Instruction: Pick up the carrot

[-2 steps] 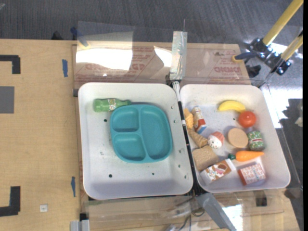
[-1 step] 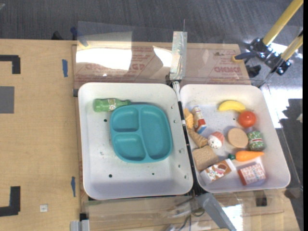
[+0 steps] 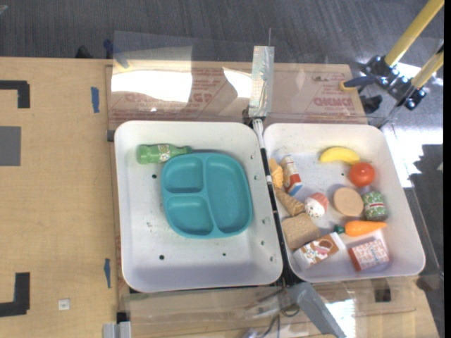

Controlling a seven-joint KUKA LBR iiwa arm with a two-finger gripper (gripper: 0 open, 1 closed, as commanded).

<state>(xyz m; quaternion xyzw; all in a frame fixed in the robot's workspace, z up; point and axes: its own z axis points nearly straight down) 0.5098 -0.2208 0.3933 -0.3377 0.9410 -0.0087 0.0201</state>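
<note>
Bench was a cardboard-brown top with black tape marks on the left, grey carpet behind it, and two shallow white plastic bins sitting side by side. The left white bin [image 3: 134,210] had just a teal divided plastic plate [image 3: 206,193] in the middle and a green toy bottle [image 3: 162,152] lying along its back wall. My guess was that side was kept sparse as a drop-off spot. The right white bin [image 3: 417,259] was where all the toy food was heaped, and the small orange plastic carrot [image 3: 365,227] lay on its side toward the front right of it, green stub pointing left. It sat just below a tan round disc [image 3: 347,201] and a green-and-red speckled lump [image 3: 374,205], and just above a red printed box [image 3: 369,253], so it looked pretty hemmed in and any grab would probably need to come straight down along its length. A brown bread-slice toy [image 3: 301,229] was near its stub end, and I couldn't tell if they touched. As for the gripper, I honestly couldn't tell whether it was wide or narrow, and the carrot looked untouched. The small items along the divider were jumbled and too tiny to name, and glare on the clear plastic sheet [image 3: 176,90] behind the bins washed out its print.
</note>
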